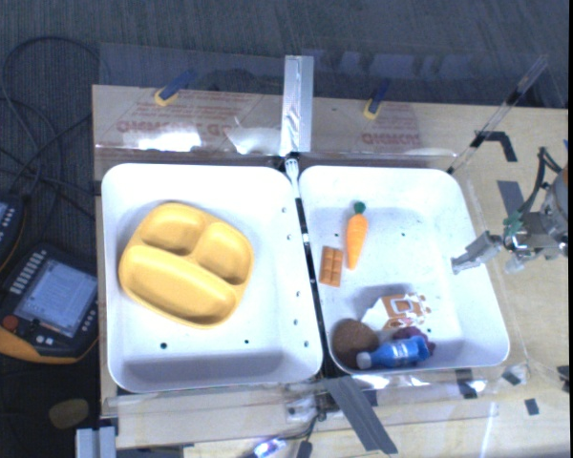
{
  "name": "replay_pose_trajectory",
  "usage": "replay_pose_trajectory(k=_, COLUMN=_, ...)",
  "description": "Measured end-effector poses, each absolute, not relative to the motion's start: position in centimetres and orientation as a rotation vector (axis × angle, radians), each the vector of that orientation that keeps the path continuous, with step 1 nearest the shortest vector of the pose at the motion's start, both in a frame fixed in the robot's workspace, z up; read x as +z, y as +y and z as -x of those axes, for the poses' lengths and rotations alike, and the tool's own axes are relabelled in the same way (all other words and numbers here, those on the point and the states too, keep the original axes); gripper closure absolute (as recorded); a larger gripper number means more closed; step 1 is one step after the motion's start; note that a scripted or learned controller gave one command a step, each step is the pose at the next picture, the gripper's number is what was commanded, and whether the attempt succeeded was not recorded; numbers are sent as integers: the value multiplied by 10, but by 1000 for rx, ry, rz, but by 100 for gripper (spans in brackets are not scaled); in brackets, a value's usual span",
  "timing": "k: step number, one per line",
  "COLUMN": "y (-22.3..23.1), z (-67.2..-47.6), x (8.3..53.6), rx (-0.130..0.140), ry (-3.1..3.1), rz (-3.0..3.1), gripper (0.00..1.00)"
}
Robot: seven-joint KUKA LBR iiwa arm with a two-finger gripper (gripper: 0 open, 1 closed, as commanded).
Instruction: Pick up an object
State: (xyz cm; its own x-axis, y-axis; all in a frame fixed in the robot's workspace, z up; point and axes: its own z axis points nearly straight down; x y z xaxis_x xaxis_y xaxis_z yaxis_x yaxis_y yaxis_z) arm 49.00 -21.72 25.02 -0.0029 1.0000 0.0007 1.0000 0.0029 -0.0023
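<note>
The right bin (pixel 458 208) holds an orange carrot (pixel 355 237) with a green top, a small orange waffle-like block (pixel 331 265), a brown ball (pixel 353 337), a blue bottle (pixel 396 353) lying on its side, and a white and orange packet (pixel 404 308). A large yellow loaf-shaped object (pixel 184 261) fills much of the left bin (pixel 124 351). My gripper (pixel 530 235) is partly in view at the far right, just outside the right bin's right rim, apart from all the objects.
A metal divider post (pixel 297 103) stands behind the seam between the bins. Handheld control pendants (pixel 38 299) and cables lie on the floor to the left. Tape marks and a thin rod (pixel 501 113) sit on the bench at the right.
</note>
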Motion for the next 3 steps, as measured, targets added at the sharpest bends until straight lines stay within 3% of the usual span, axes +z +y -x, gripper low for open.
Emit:
replay_pose_trajectory(k=1, y=-172, z=-508, x=201, rx=3, ry=-2165, rz=2273, gripper=0)
replay_pose_trajectory(k=2, y=-138, z=-492, x=106, rx=-3, ry=-2346, rz=2090, gripper=0)
replay_pose_trajectory(k=3, y=-97, z=-565, x=100, rx=4, ry=-2279, rz=2160, gripper=0)
